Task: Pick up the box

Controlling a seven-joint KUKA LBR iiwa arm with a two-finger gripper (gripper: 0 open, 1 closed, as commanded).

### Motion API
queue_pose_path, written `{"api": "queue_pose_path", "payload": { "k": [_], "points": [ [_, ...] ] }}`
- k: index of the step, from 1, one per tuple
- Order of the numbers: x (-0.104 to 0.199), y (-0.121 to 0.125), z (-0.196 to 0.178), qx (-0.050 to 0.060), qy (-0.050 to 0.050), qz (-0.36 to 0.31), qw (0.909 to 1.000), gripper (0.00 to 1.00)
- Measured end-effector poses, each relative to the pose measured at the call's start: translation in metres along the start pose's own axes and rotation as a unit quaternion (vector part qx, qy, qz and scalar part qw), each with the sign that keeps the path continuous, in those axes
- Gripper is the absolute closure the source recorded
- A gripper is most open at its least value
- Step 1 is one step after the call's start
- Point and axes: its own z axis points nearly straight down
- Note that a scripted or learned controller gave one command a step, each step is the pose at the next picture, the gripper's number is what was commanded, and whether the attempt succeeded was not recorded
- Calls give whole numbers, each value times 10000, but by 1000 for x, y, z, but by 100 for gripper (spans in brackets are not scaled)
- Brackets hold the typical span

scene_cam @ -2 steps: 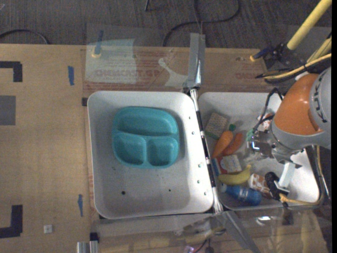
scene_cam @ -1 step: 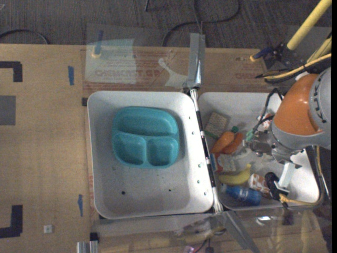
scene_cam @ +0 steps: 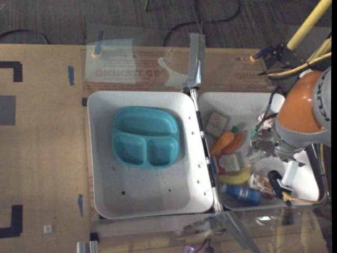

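In the left bin point(scene_cam: 100, 157), a smooth teal three-compartment tray point(scene_cam: 146, 137) lies flat. The right bin point(scene_cam: 237, 101) holds a small patterned box point(scene_cam: 216, 124) near its upper left, two tapered carrots point(scene_cam: 228, 142), a curved banana point(scene_cam: 235, 176) and a blue bottle point(scene_cam: 244, 195). The gripper point(scene_cam: 261, 141) hangs right of the carrots, well apart from the box; its opening I cannot tell.
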Motion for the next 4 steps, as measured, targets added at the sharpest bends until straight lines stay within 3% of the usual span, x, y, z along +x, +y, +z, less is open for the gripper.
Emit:
{"api": "queue_pose_path", "payload": {
  "k": [1, 2, 3, 4],
  "points": [
    [0, 0, 0, 1, 1, -2, 10000, 0],
    [-43, -39, 11, 0, 18, -433, 9991, 0],
    [-47, -38, 1, -29, -7, -398, 9992, 100],
    [-84, -22, -90, 34, 6, -35, 10000, 100]
  ]
}}
